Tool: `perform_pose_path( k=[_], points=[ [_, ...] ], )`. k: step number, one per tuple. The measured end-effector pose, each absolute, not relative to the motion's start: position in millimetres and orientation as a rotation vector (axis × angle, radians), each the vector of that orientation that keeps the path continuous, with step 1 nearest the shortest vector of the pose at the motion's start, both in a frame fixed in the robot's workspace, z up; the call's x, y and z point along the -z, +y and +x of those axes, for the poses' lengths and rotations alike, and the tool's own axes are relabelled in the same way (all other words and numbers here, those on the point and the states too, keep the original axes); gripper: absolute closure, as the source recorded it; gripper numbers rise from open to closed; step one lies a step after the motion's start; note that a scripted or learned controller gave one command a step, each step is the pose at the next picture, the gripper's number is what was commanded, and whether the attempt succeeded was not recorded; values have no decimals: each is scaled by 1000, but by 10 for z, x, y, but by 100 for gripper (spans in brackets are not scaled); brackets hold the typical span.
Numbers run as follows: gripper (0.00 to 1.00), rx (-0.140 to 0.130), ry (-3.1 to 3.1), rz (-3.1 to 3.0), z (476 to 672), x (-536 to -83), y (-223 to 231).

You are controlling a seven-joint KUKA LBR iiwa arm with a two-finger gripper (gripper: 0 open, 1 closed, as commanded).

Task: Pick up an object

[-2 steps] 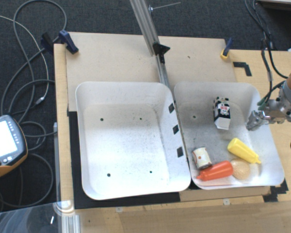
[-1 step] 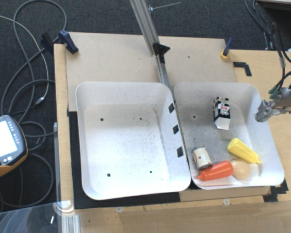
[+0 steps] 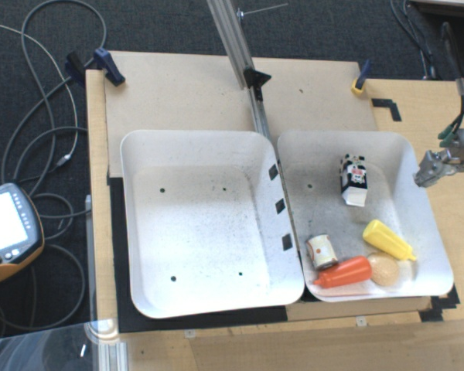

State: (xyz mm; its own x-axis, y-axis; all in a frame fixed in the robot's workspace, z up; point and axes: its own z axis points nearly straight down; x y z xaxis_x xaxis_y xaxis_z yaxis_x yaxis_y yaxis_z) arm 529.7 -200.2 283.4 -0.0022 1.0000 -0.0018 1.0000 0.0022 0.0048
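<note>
Carrot [image 3: 344, 272] lies in right bin [image 3: 417, 157]; gripper [image 3: 433, 167] at rim, state unclear, must descend to grasp.

Two white bins on the table: the left bin [image 3: 139, 168], the right bin [image 3: 406, 153]. Five objects: one carton [image 3: 354, 180], one yellow piece [image 3: 387, 240], one carrot [image 3: 344, 272], one can [image 3: 322, 251], one tan ball [image 3: 384, 270].

two bins sit side by side on the bench [image 3: 178, 91]. in the right bin [image 3: 325, 157], a carton [image 3: 354, 180] lies toward the back, while a small can [image 3: 322, 251], carrot [image 3: 343, 273], ball [image 3: 384, 270] and bottle [image 3: 388, 240] cluster at the front. the gripper [image 3: 433, 167] sits at that bin's right rim.
</note>
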Motion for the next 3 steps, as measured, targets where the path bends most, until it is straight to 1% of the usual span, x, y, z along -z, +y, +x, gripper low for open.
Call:
perform_pose_path(
  k=[1, 2, 3],
  points=[
    [100, -3, 2230, 2215, 5366, -2870, -1457],
    [100, 0, 2232, 2217, 5340, -2737, -945],
    [100, -3, 2229, 2215, 5512, -2697, -444]
  ],
)
